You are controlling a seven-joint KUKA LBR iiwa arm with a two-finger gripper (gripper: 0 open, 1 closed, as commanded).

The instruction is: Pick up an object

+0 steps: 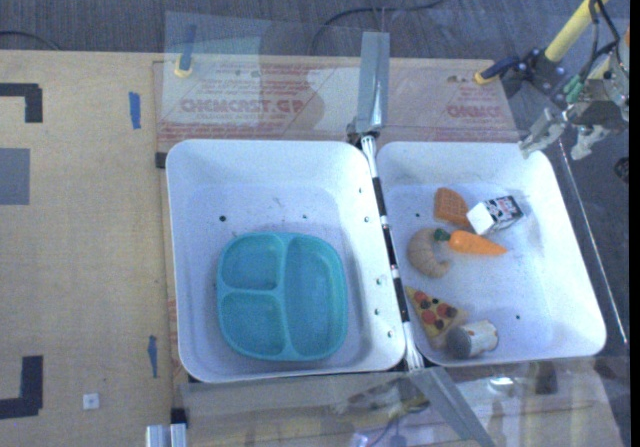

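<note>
The right bin (pixel 560 275) holds several small objects: an orange waffle piece (pixel 450 205), a white carton (pixel 497 213), a carrot (pixel 477 244), a tan bread roll (pixel 428 251), a pizza slice (pixel 433 311) and a grey-and-white can (pixel 470 338). My gripper (pixel 562 135) hangs over that bin's far right corner, well apart from all of them. Its fingers are spread open with nothing between them.
A teal divided plate (pixel 284 295) lies in the left bin (pixel 200 185). A metal divider (pixel 372 95) stands behind the seam between the bins. Cables and a yellow part of the arm (pixel 585 10) are at the top right.
</note>
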